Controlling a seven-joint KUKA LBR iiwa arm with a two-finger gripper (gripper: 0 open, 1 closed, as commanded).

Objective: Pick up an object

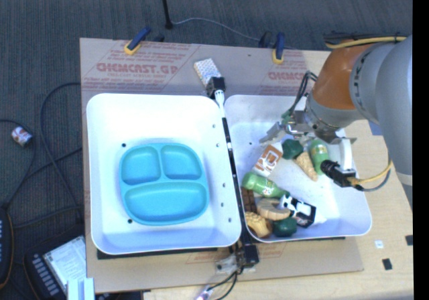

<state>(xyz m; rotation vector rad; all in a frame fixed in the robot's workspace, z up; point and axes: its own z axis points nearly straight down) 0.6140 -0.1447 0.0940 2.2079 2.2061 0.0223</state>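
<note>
Bins sit side by side on a brown cardboard-covered bench (134, 67): the left shallow white plastic bin (100, 158) holds a light blue plastic divided plate (163, 183) with three compartments, lying flat near the bin's middle. The right shallow white plastic bin (358, 215) holds a heap of small objects crowded toward its left and middle. Among them are an orange-and-white printed carton (268, 159), a green bottle-shaped toy (261, 186) lying on its side just below the carton, a dark green rounded piece (292, 150), a tan corn-like piece (307, 166), a white sheet or bag (301, 181) under several of them, a black-and-white block (298, 207), tan bread-like pieces (261, 218) near the front rim, and another dark green lump (285, 227) beside them. The grey arm with its orange band (335, 81) reaches in from the right and comes down over the upper middle of the right bin. Its two-finger gripper (295, 132) sits low above the heap, just beside the dark green rounded piece and the carton; whether it touches either is unclear from this angle. How wide the gripper stands cannot be made out, and nothing is plainly seen in its grasp. A yellow-green cylinder (318, 155) lies right next to the wrist hardware.
</note>
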